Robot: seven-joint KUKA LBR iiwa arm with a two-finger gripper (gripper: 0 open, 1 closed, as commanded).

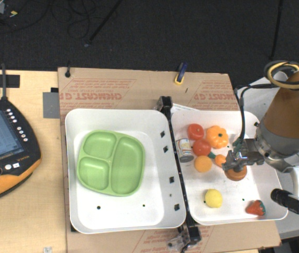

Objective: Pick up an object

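Note:
The right bin (268, 194) holds several toy foods. A red tomato (195, 131) and an orange pumpkin (217, 136) lie at the back, with a second red fruit (201, 148) and an orange ball (203, 164) in front of them. A small tin can (185, 149) lies at the bin's left wall. A yellow lemon (213, 198) and a red strawberry (255, 208) sit near the front. My gripper (237, 162) is low in the bin's middle right, directly over a brown round piece (237, 175), with a small orange piece (220, 159) just to its left.
The left bin (86, 210) carries a green divided plate (111, 162). A black divider (173, 162) runs between the bins. An orange-and-black teach pendant (2, 146) lies on the bench at far left. A blue-and-yellow clamp (180, 74) stands behind the bins.

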